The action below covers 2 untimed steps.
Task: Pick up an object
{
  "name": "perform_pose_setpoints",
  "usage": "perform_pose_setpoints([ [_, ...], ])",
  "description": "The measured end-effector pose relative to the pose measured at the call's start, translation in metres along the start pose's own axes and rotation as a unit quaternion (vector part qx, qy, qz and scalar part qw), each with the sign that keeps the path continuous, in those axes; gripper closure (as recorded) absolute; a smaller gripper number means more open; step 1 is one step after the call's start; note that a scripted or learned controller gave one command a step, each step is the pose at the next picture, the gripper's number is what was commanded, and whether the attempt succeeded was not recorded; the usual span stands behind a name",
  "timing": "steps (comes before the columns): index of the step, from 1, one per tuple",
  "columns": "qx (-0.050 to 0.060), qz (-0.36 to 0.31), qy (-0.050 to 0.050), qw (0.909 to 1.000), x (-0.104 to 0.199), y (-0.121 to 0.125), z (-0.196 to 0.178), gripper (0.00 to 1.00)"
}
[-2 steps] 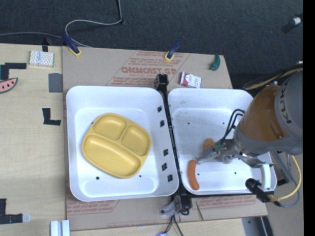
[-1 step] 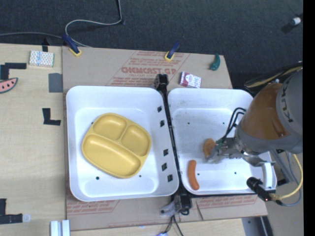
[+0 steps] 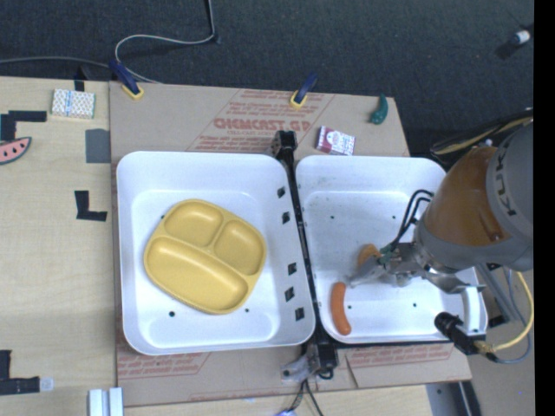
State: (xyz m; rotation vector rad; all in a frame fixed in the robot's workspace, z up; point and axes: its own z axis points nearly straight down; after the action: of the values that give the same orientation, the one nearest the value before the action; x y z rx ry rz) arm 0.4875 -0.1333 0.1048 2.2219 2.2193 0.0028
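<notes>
Reaching into the right bin (image 3: 364,180), the arm (image 3: 473,211) hangs its jaws (image 3: 375,265) low beside a small orange piece (image 3: 368,253), their spread too blurred to tell, so the approach seems underway, and next comes closing squarely on that piece, with a hot dog (image 3: 340,308) lying just below it.

Grey arm (image 3: 486,224) from the right, hand (image 3: 368,267) low, pointing left

divided plate (image 3: 205,256) in left bin (image 3: 139,232), sausage (image 3: 340,308) in right bin (image 3: 364,180)
</notes>
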Motion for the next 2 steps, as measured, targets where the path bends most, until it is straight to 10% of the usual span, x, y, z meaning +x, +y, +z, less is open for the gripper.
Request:
perform_pose_setpoints([
  [1,0.000,0.000,-0.001,1.0000,0.0014,-0.0035,0.0189,0.00],
  [2,-0.001,0.000,-0.001,1.0000,0.0011,-0.0026,0.0091,1.00],
])
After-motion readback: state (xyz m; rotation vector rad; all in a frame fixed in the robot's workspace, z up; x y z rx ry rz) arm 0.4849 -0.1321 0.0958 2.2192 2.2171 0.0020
